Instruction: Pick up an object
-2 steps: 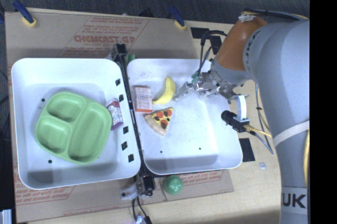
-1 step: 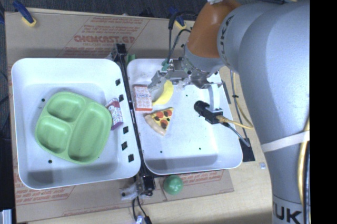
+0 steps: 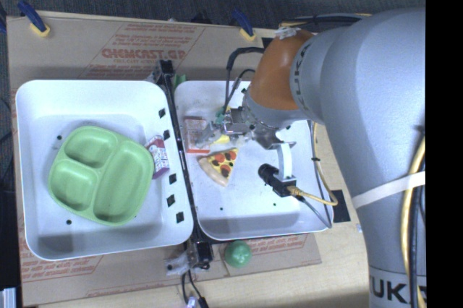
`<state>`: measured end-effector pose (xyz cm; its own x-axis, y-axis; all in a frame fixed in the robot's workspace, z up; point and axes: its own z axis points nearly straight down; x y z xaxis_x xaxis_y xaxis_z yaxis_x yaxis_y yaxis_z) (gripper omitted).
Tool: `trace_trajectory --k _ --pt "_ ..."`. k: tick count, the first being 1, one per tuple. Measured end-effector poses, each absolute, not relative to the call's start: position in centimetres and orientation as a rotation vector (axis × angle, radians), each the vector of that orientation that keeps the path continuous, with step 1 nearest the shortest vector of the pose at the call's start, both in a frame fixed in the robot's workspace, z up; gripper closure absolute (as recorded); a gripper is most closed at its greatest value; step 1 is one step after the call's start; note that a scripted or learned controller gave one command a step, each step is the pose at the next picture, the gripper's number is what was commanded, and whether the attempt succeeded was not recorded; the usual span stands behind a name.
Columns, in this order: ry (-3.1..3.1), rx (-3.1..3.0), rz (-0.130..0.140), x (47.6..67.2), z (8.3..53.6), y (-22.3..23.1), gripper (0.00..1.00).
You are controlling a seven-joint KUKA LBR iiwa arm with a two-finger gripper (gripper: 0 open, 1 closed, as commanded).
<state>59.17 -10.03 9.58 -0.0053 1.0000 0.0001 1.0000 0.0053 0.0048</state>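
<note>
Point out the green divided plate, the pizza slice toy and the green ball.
green divided plate [image 3: 101,173]: camera view, centre ridge.
pizza slice toy [image 3: 221,163]: camera view, its topping face.
green ball [image 3: 236,254]: camera view, its top.

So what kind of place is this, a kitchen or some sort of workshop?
Most likely a robotics lab bench, not a kitchen. A big grey robot arm reaches over two white bins holding toys: a green divided plate and a plastic pizza slice. Cardboard is clamped underneath.
</note>
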Motion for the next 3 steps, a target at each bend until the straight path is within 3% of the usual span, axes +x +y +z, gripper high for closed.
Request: trace_trajectory --k 1,2,3 --pt "2.233 2.208 0.008 59.3 10.7 -9.8 1.0" --pt "2.224 2.217 0.0 55.2 22.7 -11.9 1.0" --pt "2.229 2.217 -0.005 50.8 19.5 -15.9 1.0"
